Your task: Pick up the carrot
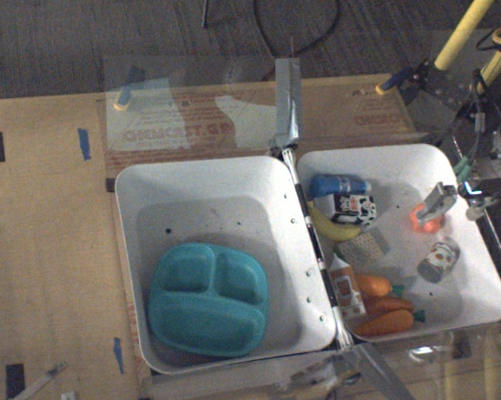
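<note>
**Two carrots lying at the near edge of the right bin, gripper off by the far wall**

One gripper is showing on my feed, coming in from the right over the right bin, and I am seeing it hanging above the bin's right-hand part. I cannot tell from this angle how it is set, released or clenched, and nothing is visibly sitting in it. Just beside it, a small orange-red object is lying on the bin floor. A little nearer to me, a small can with a printed label is lying tilted.

I am finding the carrot well apart from the gripper, lying along the near wall of the right bin, tip pointing left. A second carrot is lying just above it, with a small bottle standing against the divider beside both. Farther up that side, a grey flat piece, a banana, a black-and-white carton and a blue container are crowding together near the divider.

In the left bin, a teal divided plate is lying face up, toward the near left corner. Both bins are sitting on the desk, which is carrying a few strips of blue tape.
</note>
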{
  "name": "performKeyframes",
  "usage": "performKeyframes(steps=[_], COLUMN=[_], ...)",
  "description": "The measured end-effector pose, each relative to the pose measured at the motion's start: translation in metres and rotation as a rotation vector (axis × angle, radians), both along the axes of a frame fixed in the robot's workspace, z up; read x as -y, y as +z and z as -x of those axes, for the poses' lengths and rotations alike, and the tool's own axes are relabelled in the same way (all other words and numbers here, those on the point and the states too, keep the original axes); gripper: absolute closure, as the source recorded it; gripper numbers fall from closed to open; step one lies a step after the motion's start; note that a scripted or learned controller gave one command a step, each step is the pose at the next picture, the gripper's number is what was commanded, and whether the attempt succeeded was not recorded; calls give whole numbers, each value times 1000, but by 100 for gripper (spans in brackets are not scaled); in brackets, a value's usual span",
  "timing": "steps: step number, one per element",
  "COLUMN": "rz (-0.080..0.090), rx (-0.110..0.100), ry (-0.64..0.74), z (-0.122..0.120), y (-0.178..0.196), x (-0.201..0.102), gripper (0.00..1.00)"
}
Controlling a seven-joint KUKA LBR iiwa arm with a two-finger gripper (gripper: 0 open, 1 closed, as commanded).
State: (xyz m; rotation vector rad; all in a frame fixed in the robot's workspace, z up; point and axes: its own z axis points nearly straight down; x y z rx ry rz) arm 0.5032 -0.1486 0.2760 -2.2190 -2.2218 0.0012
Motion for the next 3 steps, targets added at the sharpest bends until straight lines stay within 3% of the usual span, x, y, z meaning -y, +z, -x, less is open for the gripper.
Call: performKeyframes(steps=[1,2,3], rz=[0,13,5], rx=[1,13,7], ry=[205,376,378], z=[22,21,23], y=[-118,-178,-171], x=[-34,-42,-45], gripper=[0,0,100])
